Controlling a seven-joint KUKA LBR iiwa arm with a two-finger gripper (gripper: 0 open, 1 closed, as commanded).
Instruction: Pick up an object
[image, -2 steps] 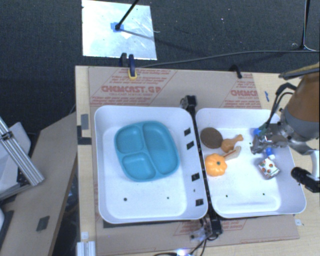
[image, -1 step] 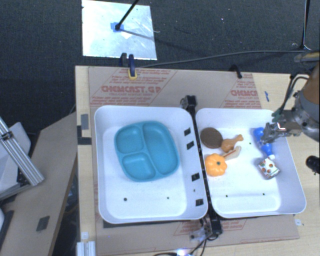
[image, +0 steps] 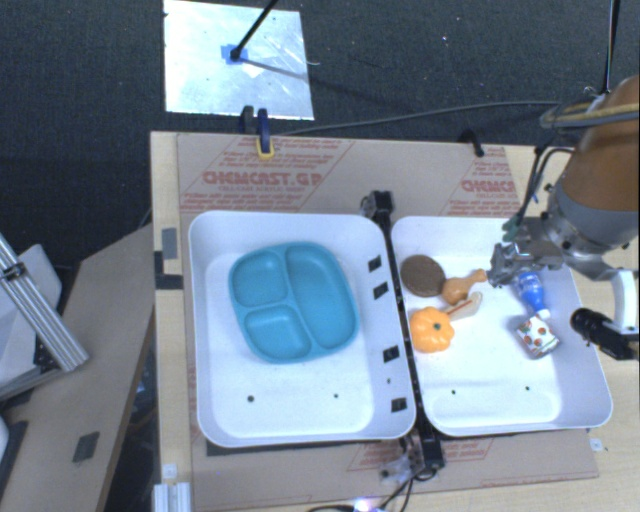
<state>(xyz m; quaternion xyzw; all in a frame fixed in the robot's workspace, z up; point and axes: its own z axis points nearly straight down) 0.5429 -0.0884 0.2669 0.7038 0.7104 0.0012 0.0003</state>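
Observation:
The right bin (image: 500, 400) holds a brown round disc (image: 423, 274), a tan squash-shaped piece (image: 462, 288), an orange pumpkin (image: 432, 331), a blue bottle-like item (image: 530, 292) and a small white cup with red dots (image: 537, 336). My gripper (image: 512, 260) hangs over the right bin's upper right part, just above the blue item and right of the tan piece. Nothing shows between its tips from this angle.
The left bin (image: 225, 400) carries a blue three-compartment tray (image: 293, 301). A black divider with clips (image: 395, 320) runs between the bins. The grey arm with its orange band (image: 605, 160) comes in from the right. Cardboard lies under both bins.

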